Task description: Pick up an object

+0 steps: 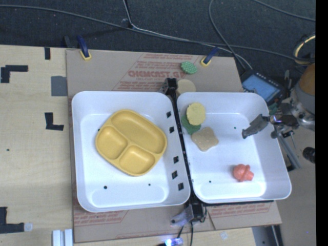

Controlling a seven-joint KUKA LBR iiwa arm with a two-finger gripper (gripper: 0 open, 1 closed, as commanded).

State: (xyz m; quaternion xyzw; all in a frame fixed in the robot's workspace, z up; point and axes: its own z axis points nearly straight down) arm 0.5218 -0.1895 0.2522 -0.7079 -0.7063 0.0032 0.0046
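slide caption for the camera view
Gripper poised over right bin near pink toy; yellow tray in left bin.

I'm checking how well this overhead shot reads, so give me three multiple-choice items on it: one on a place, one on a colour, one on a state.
1. Where does the yellow tray lie?
A. left bin
B. right bin
C. on the cardboard

2. What colour is the small object near the right bin's front?
A. blue
B. pinkish red
C. black

3. The gripper is:
A. pressed on the yellow tray
B. above the right bin's right side
C. over the left bin

Answers:
1 A, it sits inside the left bin.
2 B, it looks pinkish red.
3 B, it shows there, apart from the objects.
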